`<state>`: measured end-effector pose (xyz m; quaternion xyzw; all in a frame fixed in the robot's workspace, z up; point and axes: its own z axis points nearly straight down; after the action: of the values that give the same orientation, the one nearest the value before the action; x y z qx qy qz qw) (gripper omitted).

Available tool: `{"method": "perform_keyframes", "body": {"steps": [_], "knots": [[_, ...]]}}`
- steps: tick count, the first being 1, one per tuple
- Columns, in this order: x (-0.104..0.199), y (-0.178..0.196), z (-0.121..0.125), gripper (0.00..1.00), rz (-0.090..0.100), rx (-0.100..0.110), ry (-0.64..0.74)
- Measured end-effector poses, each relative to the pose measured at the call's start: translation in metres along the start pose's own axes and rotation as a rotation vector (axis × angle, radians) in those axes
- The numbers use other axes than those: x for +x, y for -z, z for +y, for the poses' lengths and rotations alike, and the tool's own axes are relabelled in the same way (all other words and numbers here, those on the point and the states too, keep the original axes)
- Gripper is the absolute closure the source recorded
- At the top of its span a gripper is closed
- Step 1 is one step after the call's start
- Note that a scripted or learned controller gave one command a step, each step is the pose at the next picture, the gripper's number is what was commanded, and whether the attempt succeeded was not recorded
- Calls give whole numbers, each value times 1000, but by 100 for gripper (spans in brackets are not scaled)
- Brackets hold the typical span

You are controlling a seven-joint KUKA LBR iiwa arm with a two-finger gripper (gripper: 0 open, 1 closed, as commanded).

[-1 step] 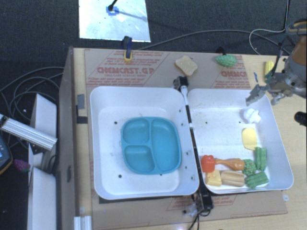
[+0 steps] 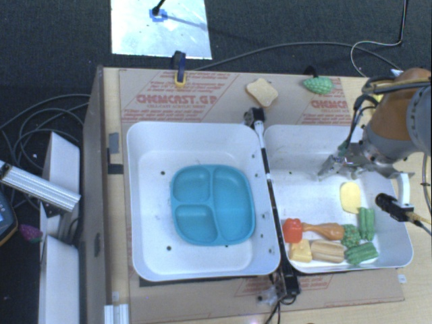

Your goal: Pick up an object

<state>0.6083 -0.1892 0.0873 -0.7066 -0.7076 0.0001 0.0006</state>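
- The claw (image 2: 339, 167) hangs low over the right bin (image 2: 297, 147), near its back half, with its two fingers (image 2: 327, 167) spread apart.
- Nothing sits between the fingers; they close on no object.
- A pale yellow piece (image 2: 349, 197) lies just in front of the claw, close to it but apart.
- The other toy foods crowd the bin's front edge: a red pepper (image 2: 292, 230), a drumstick (image 2: 324, 231), a cheese wedge (image 2: 301, 250), a bread roll (image 2: 327, 251), and green vegetables (image 2: 361, 236).
- The left bin (image 2: 145, 181) holds a blue divided plate (image 2: 212, 204).
- A slice of bread (image 2: 262, 92) and a green item (image 2: 318, 84) lie on the cardboard (image 2: 202, 90) behind the bins.
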Motion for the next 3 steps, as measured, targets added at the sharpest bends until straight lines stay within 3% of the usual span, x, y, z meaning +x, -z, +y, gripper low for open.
{"method": "perform_keyframes", "body": {"steps": [1,2,3], "knots": [[39,-2,-31,0,0,-1,2],[-6,7,-122,0,-1,-1,-1],[35,-3,-28,0,0,-4,3]]}}
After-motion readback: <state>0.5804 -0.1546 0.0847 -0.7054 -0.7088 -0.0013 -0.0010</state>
